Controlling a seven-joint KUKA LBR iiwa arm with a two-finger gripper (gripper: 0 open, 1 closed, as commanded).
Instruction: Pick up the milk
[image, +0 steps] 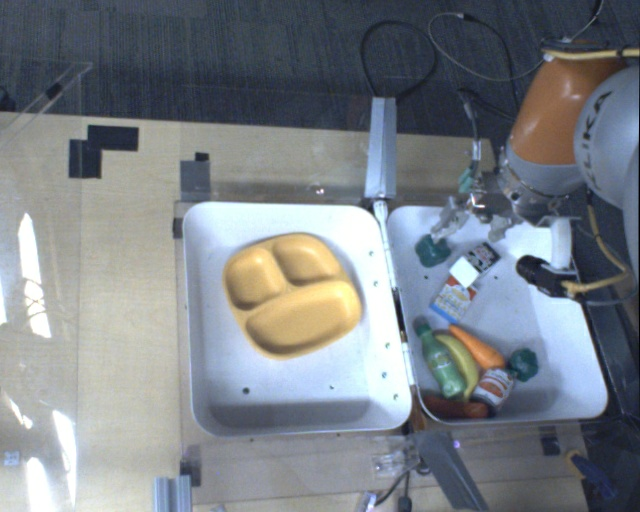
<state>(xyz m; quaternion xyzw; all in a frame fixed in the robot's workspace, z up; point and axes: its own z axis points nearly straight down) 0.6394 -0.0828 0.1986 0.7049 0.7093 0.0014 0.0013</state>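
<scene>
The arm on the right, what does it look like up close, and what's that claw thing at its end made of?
The arm is a rounded grey shell with a broad orange band above the wrist. Its pincer is a small metal assembly with two thin fingers, one capped by a teal tip. Black cables loop behind it.

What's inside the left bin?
A yellow three-compartment tray sits inside the left bin. The bin floor beneath the tray is covered.

The gripper (470, 228) hangs with fingers spread over the far part of the right bin (560, 330), just above the milk carton (460, 283). A yellow divided plate (292, 293) fills the left bin (210, 330).
</scene>
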